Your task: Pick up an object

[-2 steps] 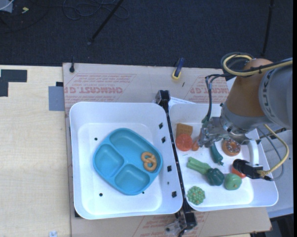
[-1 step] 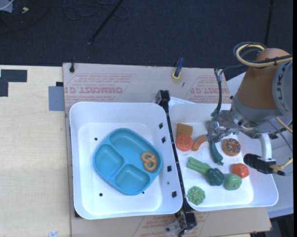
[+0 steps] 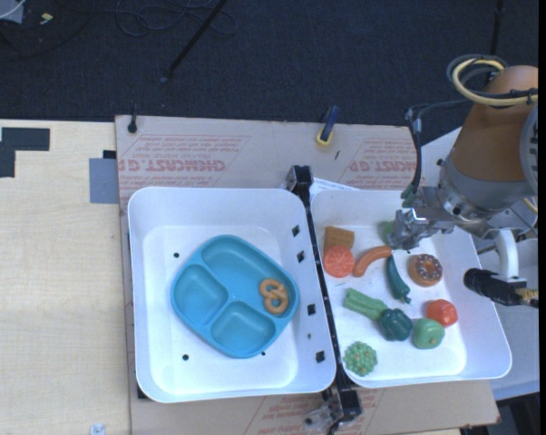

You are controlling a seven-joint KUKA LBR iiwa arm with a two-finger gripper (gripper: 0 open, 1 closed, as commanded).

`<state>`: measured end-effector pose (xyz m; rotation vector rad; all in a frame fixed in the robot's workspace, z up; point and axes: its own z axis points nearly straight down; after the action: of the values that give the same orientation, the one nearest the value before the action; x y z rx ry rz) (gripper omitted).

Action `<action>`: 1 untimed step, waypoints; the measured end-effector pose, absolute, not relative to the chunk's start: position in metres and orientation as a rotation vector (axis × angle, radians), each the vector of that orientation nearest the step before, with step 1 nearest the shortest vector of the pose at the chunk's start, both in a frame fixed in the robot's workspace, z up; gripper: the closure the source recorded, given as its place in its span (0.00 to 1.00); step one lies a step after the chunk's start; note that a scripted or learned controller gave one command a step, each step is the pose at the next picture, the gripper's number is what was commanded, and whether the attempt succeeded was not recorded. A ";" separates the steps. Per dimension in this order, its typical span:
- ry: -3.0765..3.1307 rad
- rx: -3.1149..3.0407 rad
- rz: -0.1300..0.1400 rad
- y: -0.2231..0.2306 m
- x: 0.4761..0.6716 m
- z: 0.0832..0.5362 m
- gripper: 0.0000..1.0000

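Clearly, I had the gripper [image 3: 405, 229] low over the right bin [image 3: 491, 370], near its far edge; whether it was clenched, I couldn't tell. Nearest lay the orange sausage [image 3: 372, 258], just leftward, its length running crosswise.

A big brown cardboard sheet [image 3: 219, 157] lies on the light wood worktop [image 3: 46, 315] under two white bins. A yellow and blue clamp [image 3: 326, 129] sits on the sheet's edge at 12 o'clock. Black clips [image 3: 299, 181] hold the bins together in the middle. Black cables [image 3: 155, 12] lie on the dark floor [image 3: 273, 53] behind.
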<state>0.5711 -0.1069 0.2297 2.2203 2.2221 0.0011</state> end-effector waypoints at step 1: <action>2.228 2.218 0.000 -0.050 0.587 0.237 1.00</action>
<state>0.5866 -0.0498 0.2366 2.2181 2.2284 -0.0001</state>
